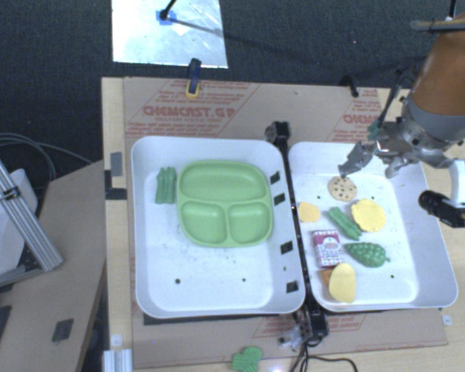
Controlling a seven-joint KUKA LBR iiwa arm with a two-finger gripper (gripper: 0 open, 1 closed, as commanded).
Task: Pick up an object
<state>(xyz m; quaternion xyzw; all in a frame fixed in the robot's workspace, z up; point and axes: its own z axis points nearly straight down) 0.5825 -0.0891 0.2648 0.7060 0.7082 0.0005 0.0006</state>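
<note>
Grey arm with orange band [449, 60] comes in from the right, above the far part of the right white bin [430, 285]. Gripper [376, 161] hangs over that bin's far-left area, fingers spread apart, nothing between them; one finger [355, 160] points down-left toward the round tan cookie with dark dots [342, 188], tip just above it, contact can't be told.

Right bin contents, clustered in its left half:
- cookie, farthest back
- small yellow round piece [308, 211] near the bin's left wall
- larger yellow chip-like disc [369, 215] right of it
- green bean pod [344, 223] slanted between those two, touching or just beside the disc
- small red-and-white box [327, 248] in front of the pod
- bumpy dark green oval vegetable [367, 254] right of the box
- yellow egg-shaped piece [342, 282] nearest the front wall

Left white bin [151, 285] holds a light green three-compartment plate [223, 204] at centre and a bunch of green stalks [165, 185] just left of it, lying along the bin's left side.

Bins sit side by side on a brown board with red lettering [186, 111] on the table. A green object [248, 358] lies in front of the bins, by the board's front edge. Shiny silver sheet [169, 22] lies behind the board.
</note>
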